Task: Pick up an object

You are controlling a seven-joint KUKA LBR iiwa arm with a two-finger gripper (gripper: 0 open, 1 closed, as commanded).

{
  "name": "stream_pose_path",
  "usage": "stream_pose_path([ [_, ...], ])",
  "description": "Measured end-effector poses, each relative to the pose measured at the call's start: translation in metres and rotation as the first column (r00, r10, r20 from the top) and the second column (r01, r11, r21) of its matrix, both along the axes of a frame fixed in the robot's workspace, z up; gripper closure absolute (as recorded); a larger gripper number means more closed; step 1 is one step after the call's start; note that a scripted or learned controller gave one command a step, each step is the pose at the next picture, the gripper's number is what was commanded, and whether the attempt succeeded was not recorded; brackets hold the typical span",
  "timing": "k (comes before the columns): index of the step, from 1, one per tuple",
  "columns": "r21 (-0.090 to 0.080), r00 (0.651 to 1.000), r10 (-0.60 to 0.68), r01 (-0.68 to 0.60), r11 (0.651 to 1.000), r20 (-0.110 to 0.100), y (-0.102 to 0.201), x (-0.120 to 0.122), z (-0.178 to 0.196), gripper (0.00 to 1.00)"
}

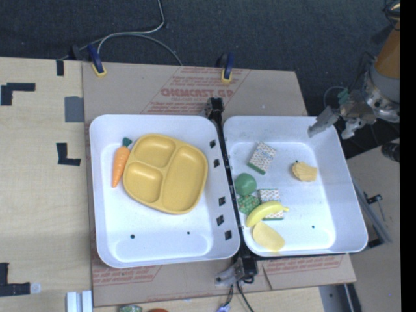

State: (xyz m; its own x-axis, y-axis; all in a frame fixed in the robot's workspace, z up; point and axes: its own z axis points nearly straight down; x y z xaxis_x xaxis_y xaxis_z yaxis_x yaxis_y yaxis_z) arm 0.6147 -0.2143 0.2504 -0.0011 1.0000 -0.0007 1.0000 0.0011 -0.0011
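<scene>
I go for the yellow lump (304, 171) in the right bin (338, 194), alone, well right of the banana (265, 211) pile. My jaws hang past the lump at the bin's far right corner; I cannot tell if they are apart. I should drop straight down over it.
</scene>
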Motion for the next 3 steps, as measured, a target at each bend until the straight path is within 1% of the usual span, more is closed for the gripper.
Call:
stream_pose_path([
  [1,0.002,1.000,0.001,-0.001,1.000,-0.003,0.083,-0.001,-0.132,0.00],
  [2,-0.001,1.000,0.000,0.000,1.000,0.001,0.109,0.004,-0.164,0.00],
  [3,-0.002,1.000,0.002,-0.002,1.000,0.003,0.109,0.004,-0.155,1.00],
])
